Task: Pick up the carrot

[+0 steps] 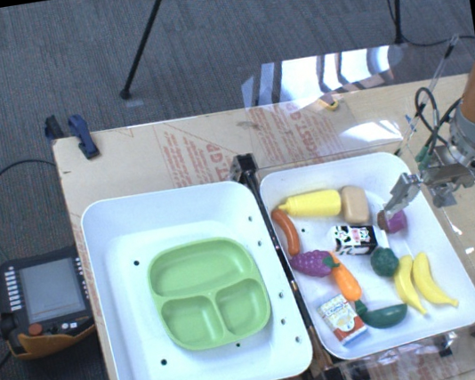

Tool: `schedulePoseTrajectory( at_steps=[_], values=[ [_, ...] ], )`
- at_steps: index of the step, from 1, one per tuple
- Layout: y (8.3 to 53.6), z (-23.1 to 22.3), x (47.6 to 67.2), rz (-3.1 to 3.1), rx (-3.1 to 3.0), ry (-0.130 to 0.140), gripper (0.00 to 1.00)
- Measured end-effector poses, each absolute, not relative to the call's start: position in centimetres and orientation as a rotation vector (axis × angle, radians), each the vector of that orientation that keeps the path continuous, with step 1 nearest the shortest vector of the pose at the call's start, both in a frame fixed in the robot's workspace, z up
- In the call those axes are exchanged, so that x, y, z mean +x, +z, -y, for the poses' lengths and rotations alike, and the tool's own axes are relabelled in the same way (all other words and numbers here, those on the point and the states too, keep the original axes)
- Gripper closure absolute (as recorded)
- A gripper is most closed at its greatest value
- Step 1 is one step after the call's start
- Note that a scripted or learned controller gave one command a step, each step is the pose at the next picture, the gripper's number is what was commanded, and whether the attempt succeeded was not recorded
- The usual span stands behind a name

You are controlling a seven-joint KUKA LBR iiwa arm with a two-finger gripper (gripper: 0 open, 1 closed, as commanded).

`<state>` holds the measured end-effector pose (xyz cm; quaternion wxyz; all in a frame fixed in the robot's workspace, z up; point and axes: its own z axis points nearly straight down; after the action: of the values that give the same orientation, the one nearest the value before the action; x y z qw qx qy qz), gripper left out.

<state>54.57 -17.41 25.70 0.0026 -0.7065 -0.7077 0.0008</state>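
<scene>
Jaws: state unreadable, gripper (398, 195) near right bin's (451, 234) right wall. Carrot (347, 283): bin centre, between grapes (314, 262) and carton (341, 318). You should descend squarely across its width.

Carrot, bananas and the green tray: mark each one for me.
carrot (346, 282), camera view, middle of its orange body.
bananas (422, 282), camera view, on the yellow pair at the right bin's right side.
green tray (188, 274), camera view, floor of its large upper compartment.
</scene>
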Motion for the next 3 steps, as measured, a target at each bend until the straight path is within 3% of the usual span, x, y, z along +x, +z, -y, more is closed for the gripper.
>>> schedulePoseTrajectory(
  at_steps=[1, 2, 3],
  values=[
    [10.9, 13.7, 55.0, 2.481, -1.924, -0.001, 0.00],
    [8.4, 10.6, 50.1, 2.404, -2.007, 0.004, 0.00],
    [9.3, 10.8, 50.1, 2.392, -2.020, 0.003, 1.00]
  ],
)
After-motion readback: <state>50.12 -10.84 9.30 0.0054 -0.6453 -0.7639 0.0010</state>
